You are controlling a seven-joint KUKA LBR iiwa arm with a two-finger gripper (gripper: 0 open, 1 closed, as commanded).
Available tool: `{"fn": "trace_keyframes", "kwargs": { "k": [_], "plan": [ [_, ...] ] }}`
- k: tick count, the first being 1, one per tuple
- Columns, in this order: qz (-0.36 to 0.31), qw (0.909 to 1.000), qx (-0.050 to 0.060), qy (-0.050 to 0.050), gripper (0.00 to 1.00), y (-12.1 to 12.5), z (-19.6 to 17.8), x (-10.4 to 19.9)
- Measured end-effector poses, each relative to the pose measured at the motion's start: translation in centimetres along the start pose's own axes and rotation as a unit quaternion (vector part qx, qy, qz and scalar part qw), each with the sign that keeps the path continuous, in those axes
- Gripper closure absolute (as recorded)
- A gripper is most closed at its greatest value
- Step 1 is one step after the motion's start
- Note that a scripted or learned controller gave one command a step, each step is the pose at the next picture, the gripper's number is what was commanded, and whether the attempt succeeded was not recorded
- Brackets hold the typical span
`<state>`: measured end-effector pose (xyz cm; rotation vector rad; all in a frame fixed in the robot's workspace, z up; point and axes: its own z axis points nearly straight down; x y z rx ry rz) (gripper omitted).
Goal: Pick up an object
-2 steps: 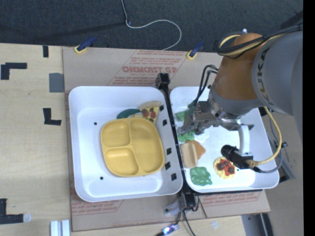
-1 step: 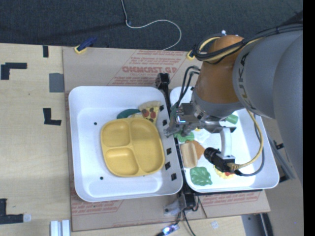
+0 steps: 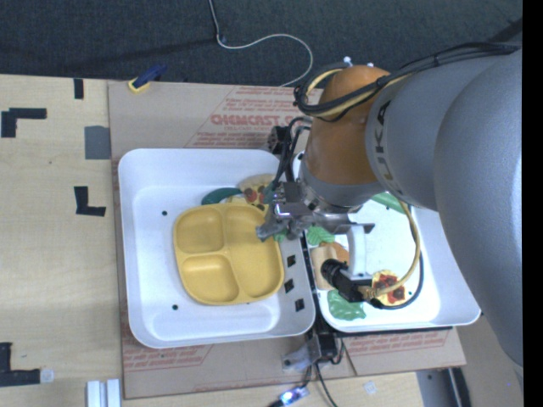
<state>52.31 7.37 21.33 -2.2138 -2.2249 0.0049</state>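
A yellow divided plate (image 3: 222, 257) lies in the left bin (image 3: 148, 227) and takes up most of its floor. Behind the plate, a dark green object (image 3: 221, 197) and a pale patterned object (image 3: 253, 191) peek out. My gripper (image 3: 278, 220) hangs low over the plate's right rim, close to the wall between the two bins. In the right bin (image 3: 450, 303), a green piece (image 3: 346, 310) and a red-and-yellow piece (image 3: 390, 288) lie near the front. The arm hides much of that bin.
Another green object (image 3: 392, 202) shows at the back of the right bin, beside the arm. Both bins rest on a cardboard sheet (image 3: 212, 117) on the wooden bench. A small blue-and-yellow item (image 3: 147, 76) lies at the far edge.
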Motion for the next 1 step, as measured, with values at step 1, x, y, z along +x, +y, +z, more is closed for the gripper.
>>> {"fn": "trace_keyframes", "kwargs": {
  "k": [1],
  "plan": [
    [0.001, 1.0000, -0.001, 0.000, 1.00, 0.78, -1.37, -0.44]
  ]
}}
